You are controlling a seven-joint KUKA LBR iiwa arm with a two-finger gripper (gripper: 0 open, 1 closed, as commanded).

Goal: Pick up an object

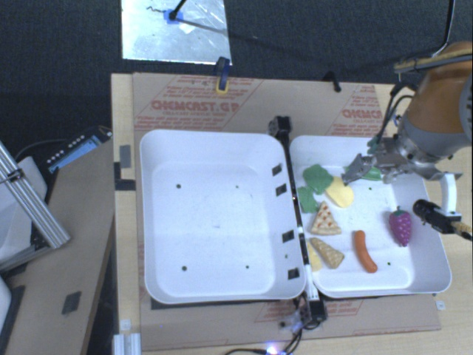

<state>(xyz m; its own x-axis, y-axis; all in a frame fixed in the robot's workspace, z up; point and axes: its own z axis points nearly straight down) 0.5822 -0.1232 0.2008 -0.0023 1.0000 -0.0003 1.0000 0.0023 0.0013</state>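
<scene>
My arm (443, 102) comes in from the right side of the pic, grey w/ an orange band. My gripper (369, 166) hangs over the top part of the right bin (429, 272), near the bin's back wall. I can't tell how its tips are set, they're too small & dark to see. Nothing shows between them.

The toys are all in the right bin. A green leafy piece (316, 177) sits at the upper left of that bin, w/ a darker green bit (306, 198) just under it, by the divider. A yellow round piece (340, 194) lies just right of the green one, close below my gripper. Another green bit (372, 174) peeks out right by the gripper. A pizza slice (325, 219) is in the middle. Under it lies a cracker-like wedge (327, 254), touching a pale yellow piece (314, 257) by the divider. An orange-red sausage (364, 251) lies to the right of those, tilted. A purple grape bunch (400, 226) sits near the right side, apart from the rest.

The left bin (214, 220) is on the left, touching the right one at the black clips (284, 191). Both sit on a cardboard sheet (192, 102).
</scene>
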